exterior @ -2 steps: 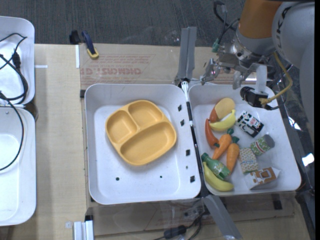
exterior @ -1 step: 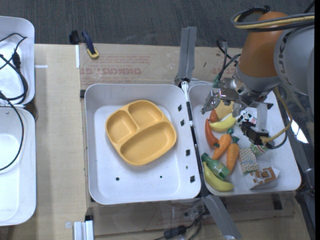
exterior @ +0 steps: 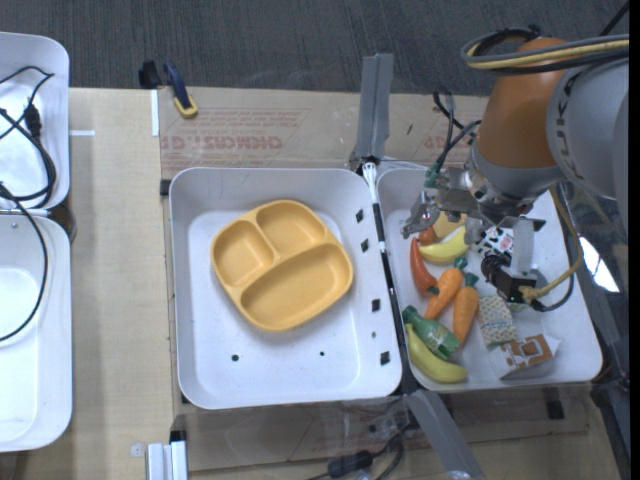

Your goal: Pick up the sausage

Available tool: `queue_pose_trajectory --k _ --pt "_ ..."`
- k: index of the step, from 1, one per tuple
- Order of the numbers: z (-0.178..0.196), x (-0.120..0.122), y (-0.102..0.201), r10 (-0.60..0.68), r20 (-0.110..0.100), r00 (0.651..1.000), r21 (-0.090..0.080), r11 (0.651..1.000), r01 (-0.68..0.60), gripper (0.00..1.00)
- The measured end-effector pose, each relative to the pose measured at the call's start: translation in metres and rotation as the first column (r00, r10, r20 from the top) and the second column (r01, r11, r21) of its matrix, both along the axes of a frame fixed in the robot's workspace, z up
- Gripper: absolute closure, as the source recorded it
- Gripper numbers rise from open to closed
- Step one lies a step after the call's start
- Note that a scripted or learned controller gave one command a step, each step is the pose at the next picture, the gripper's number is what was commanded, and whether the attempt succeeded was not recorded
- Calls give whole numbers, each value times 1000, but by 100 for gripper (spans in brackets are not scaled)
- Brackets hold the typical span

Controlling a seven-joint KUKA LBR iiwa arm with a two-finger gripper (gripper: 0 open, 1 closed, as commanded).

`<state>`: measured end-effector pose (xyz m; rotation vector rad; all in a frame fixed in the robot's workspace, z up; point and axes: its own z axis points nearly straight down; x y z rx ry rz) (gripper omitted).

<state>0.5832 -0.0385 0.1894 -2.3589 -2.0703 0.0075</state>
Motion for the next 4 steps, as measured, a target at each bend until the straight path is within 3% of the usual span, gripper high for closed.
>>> queue_pose_trajectory --k 1,2,3,4 --pt "0 15 -3 -10 1 1000 0 1000 10 0" --pt "-74 15 -65 -29 0 1000 0 1000 29 0" --pt "-100 11 -54 -147 0 989 1 989 147 0" --pt "-99 -14 -58 -196 1 981 0 981 196 0"
